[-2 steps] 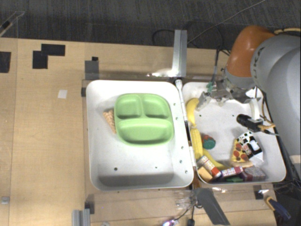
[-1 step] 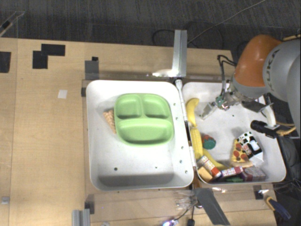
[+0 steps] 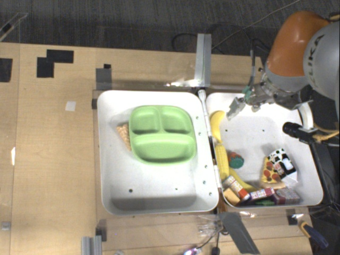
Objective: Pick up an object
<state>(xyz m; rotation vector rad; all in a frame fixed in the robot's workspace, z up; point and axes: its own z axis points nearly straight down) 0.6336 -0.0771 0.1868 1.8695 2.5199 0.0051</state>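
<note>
Grey arm (image 3: pixel 321 57) with rounded orange band (image 3: pixel 291 47) above the wrist; small metal gripper (image 3: pixel 240 104) with teal accents; thin cables near the wrist.

The arm (image 3: pixel 297 47) reaches in from the right; its pincer (image 3: pixel 237 106) hangs low, angled leftward.

floor (image 3: pixel 106 9): dark grey carpet | bench (image 3: pixel 48 158): light wood, black markers (image 3: pixel 53 61) | cables (image 3: pixel 255 20): on carpet

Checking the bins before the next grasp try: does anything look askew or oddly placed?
One thing: the green tray in the left bin lies on top of a tan object, which pokes out from under its left edge. Nothing looks spilled or broken.
</note>
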